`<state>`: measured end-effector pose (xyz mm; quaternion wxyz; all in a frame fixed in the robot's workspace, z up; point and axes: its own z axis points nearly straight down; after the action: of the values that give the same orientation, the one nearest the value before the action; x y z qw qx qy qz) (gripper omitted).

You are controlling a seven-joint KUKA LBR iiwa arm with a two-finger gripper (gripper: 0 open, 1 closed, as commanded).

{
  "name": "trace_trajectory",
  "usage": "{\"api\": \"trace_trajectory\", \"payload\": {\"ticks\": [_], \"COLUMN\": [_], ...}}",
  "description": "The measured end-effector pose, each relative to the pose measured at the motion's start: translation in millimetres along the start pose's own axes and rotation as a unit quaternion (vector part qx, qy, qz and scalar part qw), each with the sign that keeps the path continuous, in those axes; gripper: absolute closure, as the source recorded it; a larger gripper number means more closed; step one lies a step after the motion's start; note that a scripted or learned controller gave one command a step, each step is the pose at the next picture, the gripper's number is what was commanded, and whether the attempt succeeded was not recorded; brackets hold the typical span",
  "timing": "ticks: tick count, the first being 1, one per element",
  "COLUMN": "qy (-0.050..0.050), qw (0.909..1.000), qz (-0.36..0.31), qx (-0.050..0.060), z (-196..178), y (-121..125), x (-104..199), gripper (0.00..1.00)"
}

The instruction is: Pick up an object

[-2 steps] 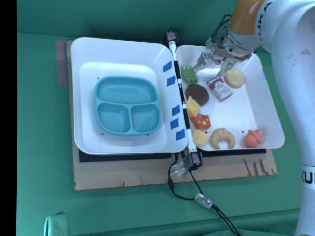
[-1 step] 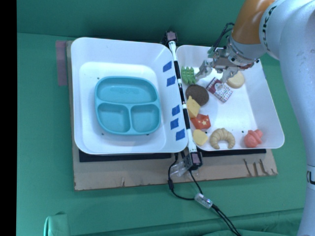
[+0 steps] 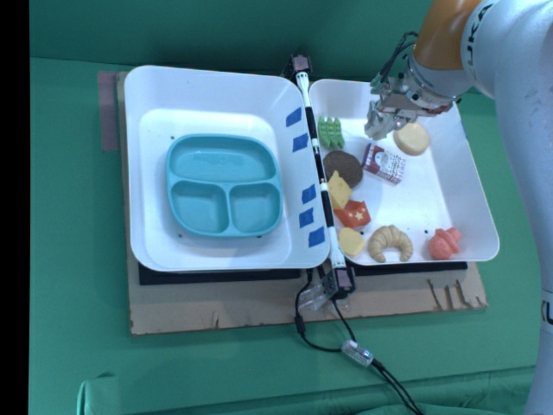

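From the camera above the tabletop, my hand [image 3: 380,124] hangs over the far part of the right bin [image 3: 471,193]. I cannot tell whether it is released or clenched, and I see nothing held in it. Just beside it lies a pale round bun [image 3: 412,138], and a little nearer the camera a red and white carton [image 3: 384,163]; either could be my pick.

The bun looks light and smooth, probably hard plastic, so I judge it may slip, and I would take it across its widest part. The carton has flat sides that should sit firmly if I close on the two long faces.

Along the divider lie a green piece [image 3: 330,131], a dark brown disc [image 3: 343,162], yellow cheese [image 3: 340,189] and a red wedge [image 3: 353,215]. Near the front edge are a croissant [image 3: 390,243] and an orange-red toy [image 3: 444,244]. The left bin [image 3: 155,93] holds a teal tray [image 3: 225,185].
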<state>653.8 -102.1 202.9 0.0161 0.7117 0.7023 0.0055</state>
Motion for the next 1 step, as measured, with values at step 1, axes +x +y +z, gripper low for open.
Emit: {"api": "trace_trajectory", "payload": {"ticks": [1], "qy": [0.000], "qw": [1.0000], "qz": [0.000], "qx": [0.000], "z": [0.1], "y": [-0.1], "x": [0.1], "gripper": [0.00]}}
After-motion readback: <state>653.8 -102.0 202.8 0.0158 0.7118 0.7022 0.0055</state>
